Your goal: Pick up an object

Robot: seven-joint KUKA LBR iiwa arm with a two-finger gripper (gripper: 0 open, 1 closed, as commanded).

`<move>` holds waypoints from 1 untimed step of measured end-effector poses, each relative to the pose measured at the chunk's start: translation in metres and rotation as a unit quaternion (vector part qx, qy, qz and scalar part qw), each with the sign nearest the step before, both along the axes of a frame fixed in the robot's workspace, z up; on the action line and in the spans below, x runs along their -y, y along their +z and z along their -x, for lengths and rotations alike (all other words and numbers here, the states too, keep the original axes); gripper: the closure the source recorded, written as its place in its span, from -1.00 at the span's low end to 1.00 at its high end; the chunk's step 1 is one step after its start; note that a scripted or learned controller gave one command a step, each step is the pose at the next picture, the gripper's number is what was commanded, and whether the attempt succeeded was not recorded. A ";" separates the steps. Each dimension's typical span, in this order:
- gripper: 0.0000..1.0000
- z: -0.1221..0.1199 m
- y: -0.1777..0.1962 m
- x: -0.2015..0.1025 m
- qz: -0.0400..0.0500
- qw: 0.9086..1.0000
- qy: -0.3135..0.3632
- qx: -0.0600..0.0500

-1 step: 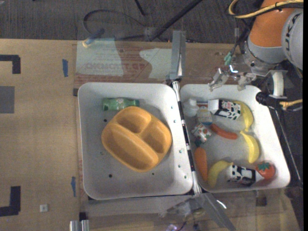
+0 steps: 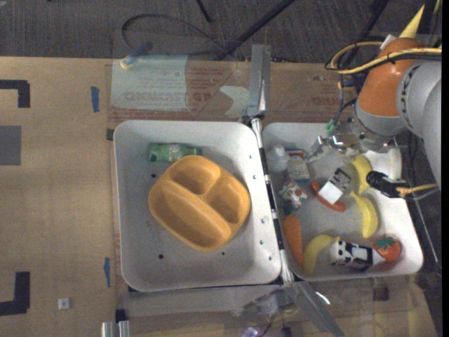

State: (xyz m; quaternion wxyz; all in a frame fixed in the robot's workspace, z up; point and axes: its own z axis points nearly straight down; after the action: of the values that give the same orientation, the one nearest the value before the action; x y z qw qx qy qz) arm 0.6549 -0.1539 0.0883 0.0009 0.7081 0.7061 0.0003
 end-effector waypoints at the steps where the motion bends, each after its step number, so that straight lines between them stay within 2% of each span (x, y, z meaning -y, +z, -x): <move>1: -1.00 0.032 0.001 0.045 -0.010 0.986 0.168 0.005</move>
State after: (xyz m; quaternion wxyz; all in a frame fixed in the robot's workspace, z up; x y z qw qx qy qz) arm 0.6233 -0.1993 0.0897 -0.0032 0.5793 0.8150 0.0111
